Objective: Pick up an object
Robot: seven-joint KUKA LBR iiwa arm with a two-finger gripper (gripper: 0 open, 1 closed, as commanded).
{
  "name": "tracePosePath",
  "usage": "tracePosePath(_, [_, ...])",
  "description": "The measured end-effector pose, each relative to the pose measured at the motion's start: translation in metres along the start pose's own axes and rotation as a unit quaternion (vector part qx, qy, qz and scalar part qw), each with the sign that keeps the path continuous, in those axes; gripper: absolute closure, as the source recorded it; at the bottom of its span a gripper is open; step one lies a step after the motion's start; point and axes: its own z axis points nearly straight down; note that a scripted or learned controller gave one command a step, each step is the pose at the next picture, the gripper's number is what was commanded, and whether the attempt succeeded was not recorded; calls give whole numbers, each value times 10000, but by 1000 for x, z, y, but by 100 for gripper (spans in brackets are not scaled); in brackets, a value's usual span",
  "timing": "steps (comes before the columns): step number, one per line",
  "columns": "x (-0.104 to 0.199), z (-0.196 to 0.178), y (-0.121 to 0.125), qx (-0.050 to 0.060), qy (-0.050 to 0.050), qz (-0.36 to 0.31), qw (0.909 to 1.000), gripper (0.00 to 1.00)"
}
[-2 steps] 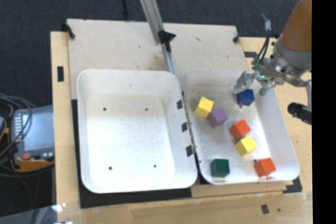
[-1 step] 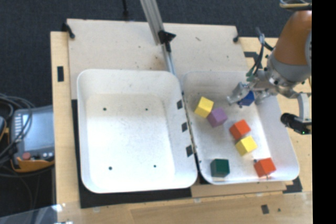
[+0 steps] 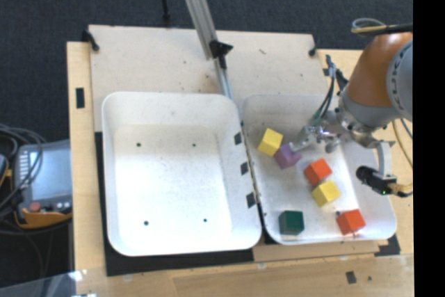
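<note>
The right bin (image 3: 278, 111) holds several blocks: a yellow one (image 3: 270, 142), a purple one (image 3: 286, 156), an orange one (image 3: 318, 171), a second yellow one (image 3: 325, 193), a dark green one (image 3: 291, 222) and a red-orange one (image 3: 350, 220). My gripper (image 3: 304, 143) hangs low over the bin, just right of and above the purple block, its tips close to that block. Whether they touch it I cannot tell. The grey arm with its orange band (image 3: 375, 73) comes in from the right.
The left bin (image 3: 125, 115) lies beside the right one, with a dividing rim between them. A slanted aluminium post (image 3: 198, 3) stands behind the bins. A black cable and connector (image 3: 375, 181) hang by the right bin's right wall.
</note>
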Motion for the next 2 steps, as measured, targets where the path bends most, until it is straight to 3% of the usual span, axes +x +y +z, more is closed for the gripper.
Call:
tracePosePath(1, [-2, 15, 8, -153, -26, -21, 9999, 0])
tracePosePath(2, [-3, 4, 10, -181, -23, 5, 9998, 100])
